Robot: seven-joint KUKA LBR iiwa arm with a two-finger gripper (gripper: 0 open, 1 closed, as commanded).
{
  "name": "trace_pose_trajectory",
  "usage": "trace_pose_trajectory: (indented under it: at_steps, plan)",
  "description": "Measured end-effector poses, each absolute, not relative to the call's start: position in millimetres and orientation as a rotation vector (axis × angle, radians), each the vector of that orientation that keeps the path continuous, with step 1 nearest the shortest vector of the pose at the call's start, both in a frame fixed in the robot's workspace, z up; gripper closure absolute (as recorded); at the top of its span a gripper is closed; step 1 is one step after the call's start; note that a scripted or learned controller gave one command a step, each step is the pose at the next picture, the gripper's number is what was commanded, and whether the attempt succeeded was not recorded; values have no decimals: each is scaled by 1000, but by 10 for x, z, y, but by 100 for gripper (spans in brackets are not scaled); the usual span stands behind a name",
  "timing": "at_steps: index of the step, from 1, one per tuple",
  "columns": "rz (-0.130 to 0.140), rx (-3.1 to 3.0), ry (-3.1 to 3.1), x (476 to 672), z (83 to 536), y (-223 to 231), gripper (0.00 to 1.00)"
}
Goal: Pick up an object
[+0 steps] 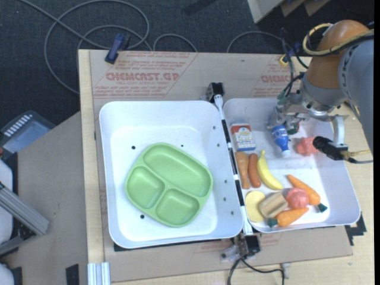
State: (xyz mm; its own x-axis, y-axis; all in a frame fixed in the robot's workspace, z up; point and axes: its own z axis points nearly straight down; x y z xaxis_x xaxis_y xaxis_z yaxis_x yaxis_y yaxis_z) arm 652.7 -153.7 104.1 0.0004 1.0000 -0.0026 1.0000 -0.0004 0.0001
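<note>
Brown cardboard bench (148, 70) on dark carpet (47, 46) — pincer (284, 125) over right bin (341, 212), grip unclear.

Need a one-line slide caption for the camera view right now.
KUKA arm's gripper poised over a blue bottle in the right bin; green tray in the left.

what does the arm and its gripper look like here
The arm is grey with a rounded orange band above the wrist and a yellowish cable looped beside it. The gripper is a small metallic grey assembly, with a black piece jutting from the wrist's side.
</note>
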Motion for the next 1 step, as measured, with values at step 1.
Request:
trace_pose_trajectory:
  at_steps: [1]
  plan:
    - [3, 2219, 2223, 6232, 1858, -825, 100]
